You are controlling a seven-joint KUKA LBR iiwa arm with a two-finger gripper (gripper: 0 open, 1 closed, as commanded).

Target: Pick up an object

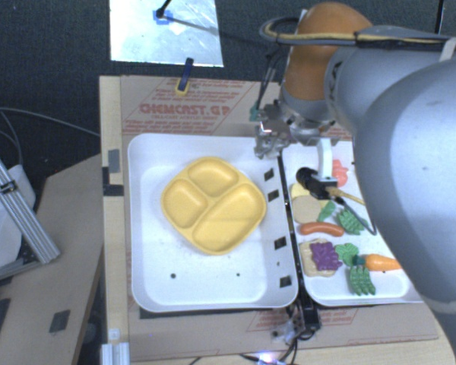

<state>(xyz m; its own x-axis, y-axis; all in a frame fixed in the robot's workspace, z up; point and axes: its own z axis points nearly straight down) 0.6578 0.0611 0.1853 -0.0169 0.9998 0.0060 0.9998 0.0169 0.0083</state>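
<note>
Hanging over the right bin's [380, 296] top-left corner, the gripper [277, 140] is risking clipping the rim beside crowded toys [320, 228]; whether it is spread or pressed together, I cannot tell.

Glossy yellow plastic plate [213, 204], smooth white plastic bin [148, 226], matt brown cardboard [184, 109], crinkled shiny foil sheet [166, 21]

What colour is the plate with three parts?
Yellow. The plate sits in the left bin, clearest in the camera view.

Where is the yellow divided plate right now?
The yellow divided plate lies in the left white bin, near its middle, left of the divider beside the toy-food bin.
</note>
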